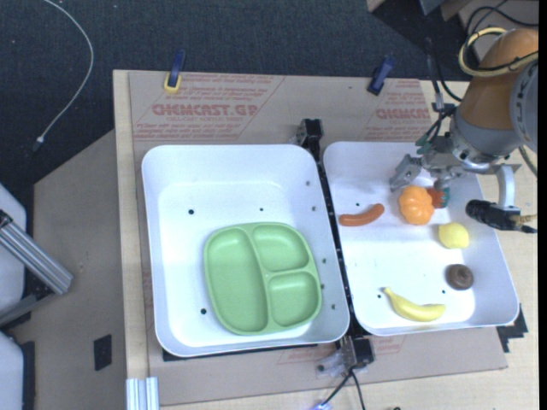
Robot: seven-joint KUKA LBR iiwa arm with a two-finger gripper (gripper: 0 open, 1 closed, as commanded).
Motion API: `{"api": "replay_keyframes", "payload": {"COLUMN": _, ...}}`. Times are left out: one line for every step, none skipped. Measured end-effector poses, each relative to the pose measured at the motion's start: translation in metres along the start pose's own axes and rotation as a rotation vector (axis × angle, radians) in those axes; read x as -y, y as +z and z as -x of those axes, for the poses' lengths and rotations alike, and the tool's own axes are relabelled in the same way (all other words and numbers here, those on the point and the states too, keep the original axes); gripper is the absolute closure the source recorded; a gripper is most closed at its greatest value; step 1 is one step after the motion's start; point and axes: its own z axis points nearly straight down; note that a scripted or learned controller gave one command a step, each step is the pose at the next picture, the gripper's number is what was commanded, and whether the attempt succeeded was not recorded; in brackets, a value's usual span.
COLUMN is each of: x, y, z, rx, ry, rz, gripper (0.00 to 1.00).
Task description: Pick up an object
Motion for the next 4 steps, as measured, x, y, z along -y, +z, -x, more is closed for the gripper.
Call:
{"api": "replay_keyframes", "payload": {"x": -0.002, "y": -0.014, "z": 0.000, "rx": 0.002, "ry": -0.001, "rz": 0.008, "gripper": 1.00}}
{"api": "replay_keyframes", "payload": {"x": 0.000, "y": -0.070, "z": -0.010, "rx": 0.003, "ry": -0.003, "rz": 0.013, "gripper": 1.00}}
{"api": "replay_keyframes", "payload": {"x": -0.002, "y": -0.122, "z": -0.020, "rx": 0.003, "ry": -0.003, "rz": 0.013, "gripper": 1.00}}
{"api": "replay_keyframes", "payload": {"x": -0.003, "y": -0.134, "z": -0.021, "rx": 0.002, "ry": -0.002, "rz": 0.010, "gripper": 1.00}}
